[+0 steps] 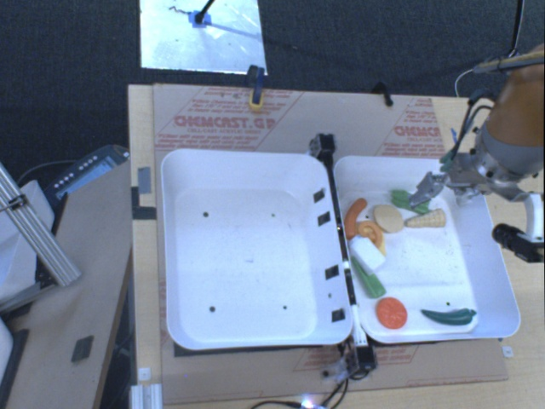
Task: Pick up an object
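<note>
The right bin (490, 262) holds several toy foods. A light green piece (400, 199) lies at the back, with a tan disc (388, 219) and a cream cone (427, 221) just in front of it. A red-orange sausage (355, 214), an orange curl (371, 232), a white block (368, 253) and a long green stalk (370, 279) lie along the bin's left side. A red round piece (392, 313) and a dark green chili (449, 316) lie near the front. My gripper (423, 193) hangs low over the back of this bin, right beside the light green piece and above the cone.
The left bin (247, 254) stands beside the right one, with a black divider with clips (336, 237) between them. The grey and orange arm (511, 135) comes in from the right. A shiny plate (203, 22) lies beyond the bench.
</note>
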